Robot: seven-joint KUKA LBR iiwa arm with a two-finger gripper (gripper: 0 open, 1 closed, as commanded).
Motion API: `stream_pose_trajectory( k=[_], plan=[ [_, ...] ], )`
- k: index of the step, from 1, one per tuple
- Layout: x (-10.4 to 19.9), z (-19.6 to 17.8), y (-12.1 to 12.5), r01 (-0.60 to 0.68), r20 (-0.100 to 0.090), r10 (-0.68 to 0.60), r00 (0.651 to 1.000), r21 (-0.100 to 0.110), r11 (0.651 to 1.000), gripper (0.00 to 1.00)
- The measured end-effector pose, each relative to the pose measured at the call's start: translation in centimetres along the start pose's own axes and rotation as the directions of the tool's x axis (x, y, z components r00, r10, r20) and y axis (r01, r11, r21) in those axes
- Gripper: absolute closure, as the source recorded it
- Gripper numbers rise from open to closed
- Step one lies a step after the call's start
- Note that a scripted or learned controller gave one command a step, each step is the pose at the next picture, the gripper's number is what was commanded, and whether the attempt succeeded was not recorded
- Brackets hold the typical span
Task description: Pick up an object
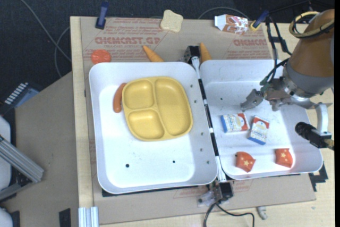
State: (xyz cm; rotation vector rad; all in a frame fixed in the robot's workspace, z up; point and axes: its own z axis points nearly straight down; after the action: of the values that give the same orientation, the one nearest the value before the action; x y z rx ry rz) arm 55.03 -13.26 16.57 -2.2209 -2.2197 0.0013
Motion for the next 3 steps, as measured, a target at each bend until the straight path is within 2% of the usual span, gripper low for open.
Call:
stream_pose_trajectory(
  k=[1, 2, 3],
  plan=[
    [-0.3, 7.5, 0.7, 0.002, 0.005, -0.002, 1.0, -0.016, 1.0, 0.0],
    [-6.8, 8.0, 6.7, 0.0, 0.002, 0.0, 1.0, -0.002, 1.0, 0.0],
    [-2.0, 8.1, 3.1, 0.001, 0.0, -0.001, 1.0, -0.001, 1.0, 0.0]
  ],
)
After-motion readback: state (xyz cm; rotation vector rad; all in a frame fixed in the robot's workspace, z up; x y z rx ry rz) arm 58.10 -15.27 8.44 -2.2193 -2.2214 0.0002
